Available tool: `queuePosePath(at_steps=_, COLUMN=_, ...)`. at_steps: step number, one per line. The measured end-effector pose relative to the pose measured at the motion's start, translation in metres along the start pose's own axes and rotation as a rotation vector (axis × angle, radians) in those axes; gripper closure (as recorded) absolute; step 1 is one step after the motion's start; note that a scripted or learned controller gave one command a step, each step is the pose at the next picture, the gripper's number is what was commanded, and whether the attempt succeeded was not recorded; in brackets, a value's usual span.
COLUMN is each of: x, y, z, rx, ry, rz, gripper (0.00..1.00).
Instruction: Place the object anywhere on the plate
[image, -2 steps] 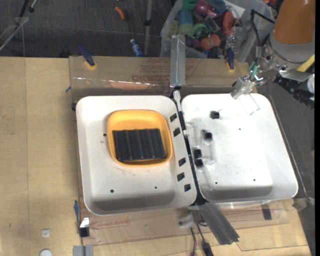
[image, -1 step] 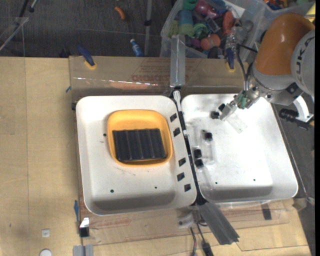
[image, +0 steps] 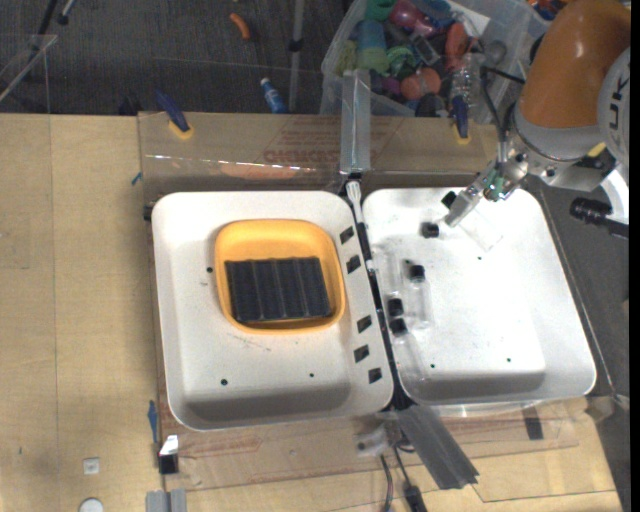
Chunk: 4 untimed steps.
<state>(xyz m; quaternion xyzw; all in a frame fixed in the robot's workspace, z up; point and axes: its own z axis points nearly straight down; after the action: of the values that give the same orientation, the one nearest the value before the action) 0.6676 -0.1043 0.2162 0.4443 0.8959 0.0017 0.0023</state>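
Seeing the gripper (image: 458, 205) hanging over the right bin's (image: 520, 340) far part, above small dark pieces (image: 413, 271); not telling whether spread or pressed together. Finding the dark ridged object (image: 278, 288) lying flat on the yellow plate (image: 272, 238) in the left bin (image: 190, 330).

Glossy orange plastic plate (image: 228, 243); smooth white plastic bins (image: 180, 380); matt wooden bench (image: 70, 300).
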Motion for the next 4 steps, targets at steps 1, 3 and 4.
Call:
queuePosePath(at_steps=1, x=0.007, y=0.0, z=0.001, rx=0.002, ry=0.002, rz=-0.285, gripper=1.0)
queuePosePath(at_steps=3, x=0.02, y=0.003, z=-0.051, rx=-0.002, ry=-0.004, rz=-0.78, gripper=1.0)
queuePosePath(at_steps=4, x=0.003, y=-0.003, z=-0.066, rx=-0.002, ry=-0.003, rz=-0.694, gripper=1.0)
